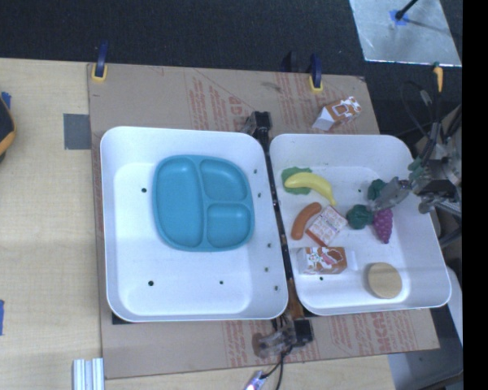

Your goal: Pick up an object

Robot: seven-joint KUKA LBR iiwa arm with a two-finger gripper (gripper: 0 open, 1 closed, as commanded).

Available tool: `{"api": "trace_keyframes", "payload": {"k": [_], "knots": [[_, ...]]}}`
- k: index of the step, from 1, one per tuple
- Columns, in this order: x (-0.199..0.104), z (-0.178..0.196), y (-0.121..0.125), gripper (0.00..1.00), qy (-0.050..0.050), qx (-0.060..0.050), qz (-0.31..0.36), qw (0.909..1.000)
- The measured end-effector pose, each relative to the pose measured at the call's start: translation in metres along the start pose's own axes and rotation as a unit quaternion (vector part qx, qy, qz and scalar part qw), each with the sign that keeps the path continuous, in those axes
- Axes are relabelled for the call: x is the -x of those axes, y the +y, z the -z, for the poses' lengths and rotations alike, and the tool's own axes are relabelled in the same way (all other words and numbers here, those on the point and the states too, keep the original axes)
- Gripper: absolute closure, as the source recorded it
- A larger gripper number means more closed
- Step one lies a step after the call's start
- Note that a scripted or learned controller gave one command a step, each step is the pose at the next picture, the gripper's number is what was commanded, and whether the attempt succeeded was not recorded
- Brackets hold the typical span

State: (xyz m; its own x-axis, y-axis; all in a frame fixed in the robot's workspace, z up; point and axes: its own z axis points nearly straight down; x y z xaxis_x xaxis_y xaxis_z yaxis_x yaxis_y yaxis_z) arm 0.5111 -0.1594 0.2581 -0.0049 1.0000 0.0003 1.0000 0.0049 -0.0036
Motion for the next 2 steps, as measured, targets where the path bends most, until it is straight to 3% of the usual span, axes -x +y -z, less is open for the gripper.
{"api": "trace_keyframes", "payload": {"k": [1, 2], "knots": [[0.053, -0.107, 0.041, 0.0, -0.001, -0.001, 0.0, 1.0], [0.053, -0.167, 0.08, 0.0, -0.001, 0.0, 0.0, 1.0]]}}
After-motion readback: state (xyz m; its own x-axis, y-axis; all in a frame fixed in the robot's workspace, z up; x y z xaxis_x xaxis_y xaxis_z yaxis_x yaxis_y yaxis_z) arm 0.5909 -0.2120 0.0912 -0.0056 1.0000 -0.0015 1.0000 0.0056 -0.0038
